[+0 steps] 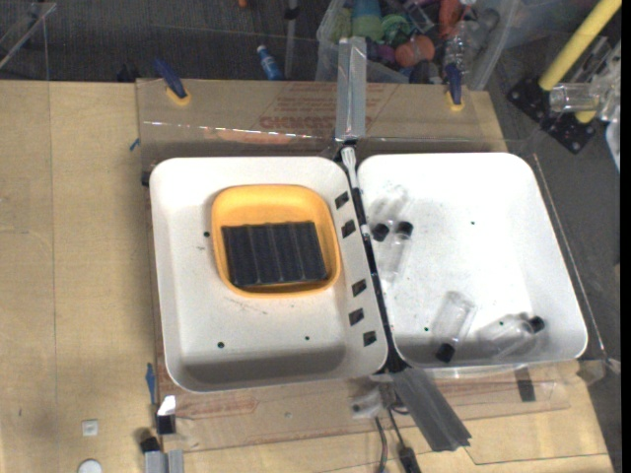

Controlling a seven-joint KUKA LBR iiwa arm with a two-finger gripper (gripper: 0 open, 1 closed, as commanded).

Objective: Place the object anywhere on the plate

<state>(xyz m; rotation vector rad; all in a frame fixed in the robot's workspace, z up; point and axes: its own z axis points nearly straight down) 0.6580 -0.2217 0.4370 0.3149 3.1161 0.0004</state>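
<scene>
A yellow-orange plate (pixel 229 213) with rounded corners lies in the left white bin (pixel 187 313), a little back of the bin's middle. On it rests a dark rectangular object (pixel 273 252) with several lengthwise ridges. The object lies flat and covers most of the plate's floor, nearer the front rim.
The right white bin (pixel 493 215) holds clear plastic vials with black caps: two by the divider (pixel 392 229), one near the front (pixel 451 321) and one at the front right (pixel 513 331). A grey divider bar (pixel 360 264) runs between the bins. A box of colourful toys (pixel 414 13) stands behind.
</scene>
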